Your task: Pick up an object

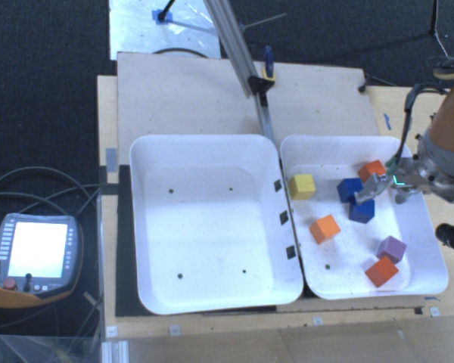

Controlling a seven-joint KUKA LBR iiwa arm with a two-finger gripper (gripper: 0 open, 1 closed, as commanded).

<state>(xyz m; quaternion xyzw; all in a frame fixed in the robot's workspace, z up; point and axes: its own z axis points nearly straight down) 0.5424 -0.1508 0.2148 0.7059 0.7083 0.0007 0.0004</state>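
The gripper [371,190] sits low in the right bin [431,282] over the blue blocks [356,200], seemingly to take one, though I cannot tell whether it grips anything.

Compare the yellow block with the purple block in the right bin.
The yellow block lies by the bin's left wall, the purple block toward its right side. The yellow stands alone; the purple sits right beside a red-orange block. Both look like small cubes.
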